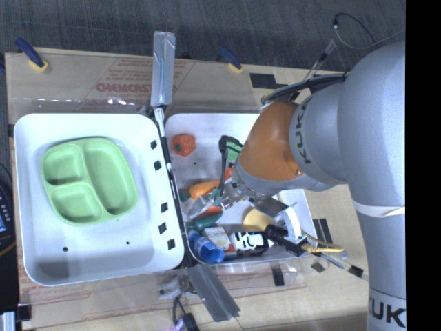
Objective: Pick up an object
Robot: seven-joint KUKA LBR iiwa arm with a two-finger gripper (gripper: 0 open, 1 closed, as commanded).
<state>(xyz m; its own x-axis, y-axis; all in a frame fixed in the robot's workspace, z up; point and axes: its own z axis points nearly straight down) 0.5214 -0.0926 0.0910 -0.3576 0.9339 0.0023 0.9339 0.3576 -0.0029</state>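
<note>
The grey arm with its orange band (275, 147) reaches from the right down into the right bin (207, 126). My gripper (222, 197) sits low among the clutter in the bin's middle, beside an orange carrot-like piece (202, 188) and a green item (205, 220). A red tomato-like toy (183, 143) lies near the bin's back left. A blue bottle (205, 249) and a yellow piece (256, 218) rest at the front. The wrist hides much of the bin.
The left bin (27, 205) holds a green divided plate (87, 179). A taped grey divider (162, 64) stands between the bins at the back. Blue clamps (31, 54) pin the cardboard backing. Cables trail at the front right.
</note>
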